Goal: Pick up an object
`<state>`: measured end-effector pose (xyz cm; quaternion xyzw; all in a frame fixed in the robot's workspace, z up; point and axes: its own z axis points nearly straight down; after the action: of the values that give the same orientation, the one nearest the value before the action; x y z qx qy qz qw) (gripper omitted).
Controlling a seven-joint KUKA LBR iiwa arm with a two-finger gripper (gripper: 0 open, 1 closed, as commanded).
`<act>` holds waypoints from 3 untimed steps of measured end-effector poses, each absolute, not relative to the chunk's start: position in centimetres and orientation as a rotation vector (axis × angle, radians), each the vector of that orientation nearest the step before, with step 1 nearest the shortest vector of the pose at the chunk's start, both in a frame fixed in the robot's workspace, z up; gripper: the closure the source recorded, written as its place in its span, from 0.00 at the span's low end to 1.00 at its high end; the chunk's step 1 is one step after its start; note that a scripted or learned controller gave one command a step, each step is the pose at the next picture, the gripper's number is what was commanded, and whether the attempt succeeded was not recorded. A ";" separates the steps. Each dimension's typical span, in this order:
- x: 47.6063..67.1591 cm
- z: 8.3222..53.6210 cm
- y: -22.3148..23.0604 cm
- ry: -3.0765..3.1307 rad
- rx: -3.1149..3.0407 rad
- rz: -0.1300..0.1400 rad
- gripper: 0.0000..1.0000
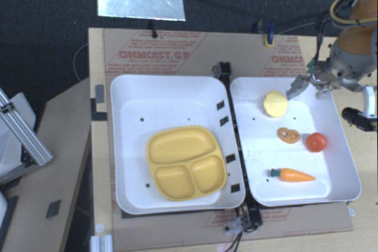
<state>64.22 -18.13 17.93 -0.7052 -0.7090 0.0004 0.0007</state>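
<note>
The counter [177,44] carries two white bins side by side. The left bin [127,97] holds a yellow tray [186,169] with three compartments. The right bin [336,156] holds the pick candidates: a lemon [275,104] at the far side, a pretzel [289,136] and a tomato [316,142] near the middle, and a carrot [293,174] lying flat at the near side. The four items lie apart from one another, which leaves room for the jaws around each.

The gripper [307,84] sits at the far right corner of the right bin, its jaws apart and clamped on nothing. One finger [297,87] points down and left toward the lemon, just beside it; contact cannot be confirmed. Judged from this pose, the lemon is the target. The approach is at a slant, so a round item may roll away when the jaws close.
</note>
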 end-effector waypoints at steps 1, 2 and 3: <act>63.9 12.0 -17.4 -2.227 -2.213 0.002 0.00; 64.1 13.5 -17.5 -2.235 -2.216 -0.004 1.00; 63.5 18.3 -17.7 -2.229 -2.223 -0.005 1.00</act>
<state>63.48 -17.67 18.34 -0.7061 -0.7081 -0.0017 -0.0031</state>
